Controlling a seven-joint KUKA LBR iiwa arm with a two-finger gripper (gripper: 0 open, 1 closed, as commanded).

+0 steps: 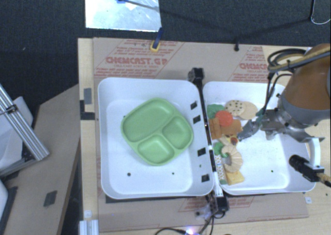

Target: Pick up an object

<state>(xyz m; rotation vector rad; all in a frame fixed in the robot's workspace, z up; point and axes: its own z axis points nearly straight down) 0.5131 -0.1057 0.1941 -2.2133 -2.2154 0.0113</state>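
Gripper [243, 133] sits low in right bin [269, 174] by the food pile [227, 141] at the divider; jaws state cannot be told; bare floor toward right rim

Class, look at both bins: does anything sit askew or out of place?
The green divided plate lies turned at an angle to the left bin. In the right bin, the food items crowd its left side beside the gripper.
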